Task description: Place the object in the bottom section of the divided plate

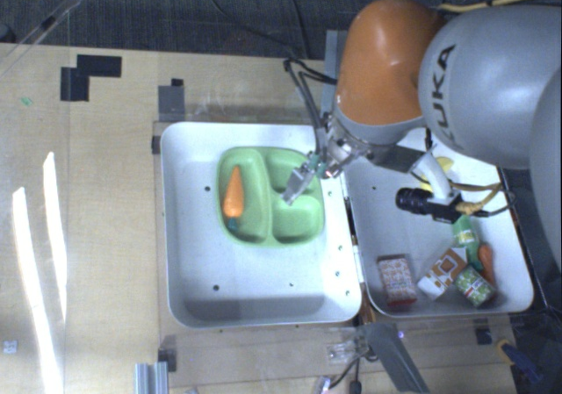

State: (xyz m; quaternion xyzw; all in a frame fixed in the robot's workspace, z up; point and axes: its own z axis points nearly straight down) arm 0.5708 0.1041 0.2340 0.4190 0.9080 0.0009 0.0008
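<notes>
A green divided plate [263, 218] lies in the left white bin [189, 278]. An orange carrot [233, 193] lies in the plate's long left section. My gripper [299, 182] hangs over the plate's right side, near the rib between the two smaller sections. Its thin fingers point down and left. I see nothing between them.
The right bin [386, 247] holds a small brown box [397, 278], a white and brown carton [443, 271], a green can [474, 287], a small carrot-like piece [485, 254] and a yellow item [442, 164] partly under the arm. The big grey arm [492, 59] covers the upper right.
</notes>
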